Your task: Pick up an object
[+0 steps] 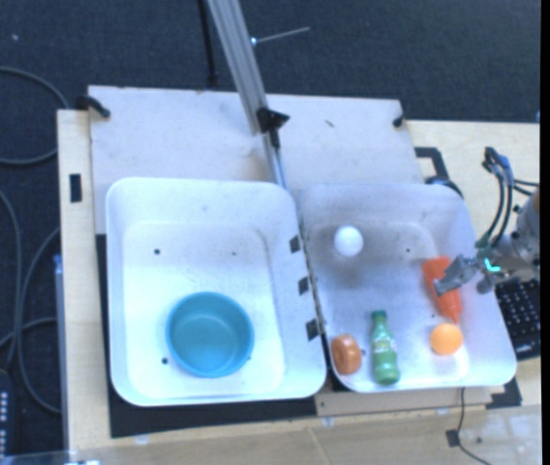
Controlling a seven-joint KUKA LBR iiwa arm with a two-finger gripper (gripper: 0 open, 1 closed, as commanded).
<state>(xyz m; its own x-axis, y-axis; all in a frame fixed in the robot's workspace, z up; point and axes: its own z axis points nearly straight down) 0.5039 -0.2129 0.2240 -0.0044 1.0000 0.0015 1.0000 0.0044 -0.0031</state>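
Green bottle (383, 348), lying along the front wall of the right bin (406, 206), serves as landmark: a brown-red rounded object (347, 354) sits just to its left, an orange ball (445, 339) to its right, a white ball (349, 241) beyond it toward the bin's far side, and an elongated orange object (443, 289) beyond the orange ball. Grey end effector (452, 275) reaches in from the right, above and to the right of the bottle, over the elongated orange object; whether its fingers are spread or pressed together cannot be told. Left of the bottle, the left bin (198, 211) on the tabletop (76, 289) holds a blue bowl (210, 334).
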